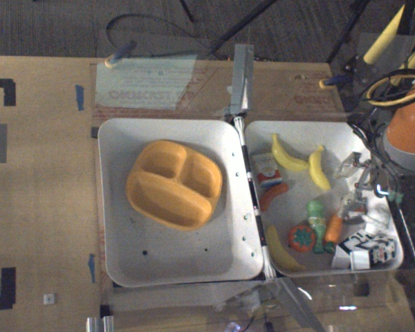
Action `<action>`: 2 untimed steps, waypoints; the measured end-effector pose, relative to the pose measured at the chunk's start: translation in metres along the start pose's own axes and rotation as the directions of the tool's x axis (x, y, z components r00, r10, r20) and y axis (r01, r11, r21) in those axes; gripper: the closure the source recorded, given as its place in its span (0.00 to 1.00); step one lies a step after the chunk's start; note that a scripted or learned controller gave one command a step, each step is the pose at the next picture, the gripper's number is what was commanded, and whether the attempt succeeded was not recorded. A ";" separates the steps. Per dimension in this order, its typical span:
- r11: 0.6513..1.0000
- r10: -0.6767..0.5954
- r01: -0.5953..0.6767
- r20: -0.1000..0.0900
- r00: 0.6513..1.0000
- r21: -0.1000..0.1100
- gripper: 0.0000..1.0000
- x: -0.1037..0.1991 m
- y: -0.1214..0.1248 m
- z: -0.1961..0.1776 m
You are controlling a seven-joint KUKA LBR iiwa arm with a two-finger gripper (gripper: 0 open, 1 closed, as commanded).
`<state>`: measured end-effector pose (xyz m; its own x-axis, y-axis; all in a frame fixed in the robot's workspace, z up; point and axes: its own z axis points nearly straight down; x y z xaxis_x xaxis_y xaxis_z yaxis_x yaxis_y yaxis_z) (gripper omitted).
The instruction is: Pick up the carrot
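- Looking into the right bin (332, 126), you find the carrot (333, 228): a short orange piece, standing nearly upright in the picture, in the bin's near half toward its right wall.
- It sits just beside a green item (317, 216) on its left and just above a black-and-white patterned block (365, 246) in the near right corner.
- You can count two bins: the left bin (117, 254) carries one orange divided plate (174, 183).
- In the right bin you have three bananas: one (288, 156) and a second (319, 169) near the far wall, a third (282, 249) along the near left wall.
- There is also one red-and-white carton (268, 171), one red curved piece (273, 194), and one round red-and-green item (303, 237).
- The gripper (354, 185) hangs over the right side of the right bin, just above and to the right of the carrot; you cannot tell how far its jaws are parted, and nothing is seen between them.
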<state>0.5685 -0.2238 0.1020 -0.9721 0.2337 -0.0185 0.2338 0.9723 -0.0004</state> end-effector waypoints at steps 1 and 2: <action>0.989 0.151 -0.151 -0.012 0.989 0.001 0.00 -0.023 0.007 0.017; 0.996 0.087 -0.087 -0.009 0.996 0.000 0.00 0.074 0.006 -0.025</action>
<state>0.4976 -0.2008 0.1258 -0.9484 0.3170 -0.0098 0.3170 0.9484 0.0017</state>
